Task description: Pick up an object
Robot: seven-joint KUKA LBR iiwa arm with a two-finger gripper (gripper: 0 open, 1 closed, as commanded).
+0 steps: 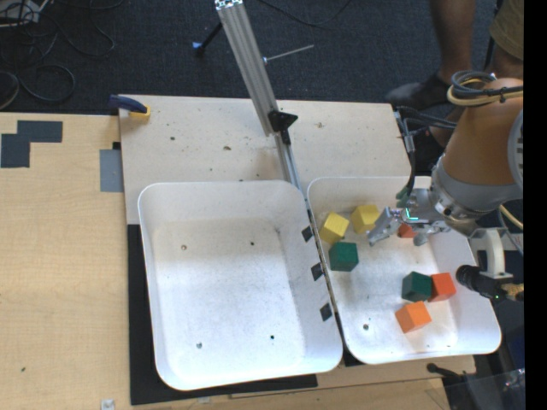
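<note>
Blocks: you had six of them in the right bin (479,336). Two yellow blocks (336,225) (366,217) sat side by side near the bin's upper left, with a dark green block (344,255) just below them.
More blocks: lower down you'd have seen a second green block (417,286) touching a red-orange block (443,286), and an orange block (414,316) just below that pair.
Maybe one more: there was a bit of red (407,231) right under the gripper, but honestly I couldn't tell what it was.
Gripper: your gripper (395,226) hung over the right bin, just to the right of the yellow pair and above the green/red pair. Its metal fingers (381,232) pointed left toward the yellow blocks.
Claw state: I couldn't tell from this angle whether it was spread or closed, and nothing clearly sat between the fingers, so no confirmed grab.
Arm: the grey arm with its big orange band (479,148) came in from the right edge, over the bin's right rim.
Left bin: the left bin (171,220) sat right beside the other one, their rims touching along the middle.
Bench stuff: an aluminium rail (252,67) ran at a slant from the top down to the seam between the bins, and a small blue and yellow clamp (130,106) lay at the bench's top left corner.
</note>
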